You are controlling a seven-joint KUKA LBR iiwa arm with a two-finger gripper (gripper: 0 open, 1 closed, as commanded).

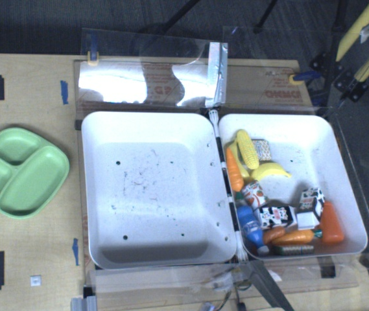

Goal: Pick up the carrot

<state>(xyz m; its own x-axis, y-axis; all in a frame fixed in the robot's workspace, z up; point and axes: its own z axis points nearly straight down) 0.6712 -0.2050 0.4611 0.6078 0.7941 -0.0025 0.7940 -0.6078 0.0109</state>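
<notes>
The right bin (346, 167) holds a pile of toy food along its left and front sides. A long orange carrot (234, 168) lies against the bin's left wall, beside a yellow corn cob (247, 149). A second orange, carrot-like piece (331, 223) sits near the front right corner. A third orange piece (292, 236) lies flat along the front wall.
A yellow fruit (270, 171), a blue bottle (249, 224) and cow-patterned cartons (277, 216) crowd the carrots. The left bin (106, 135) adjoins the right one. A green divided plate (19, 172) rests on the bench at the left. A clear panel (152, 76) stands behind the bins.
</notes>
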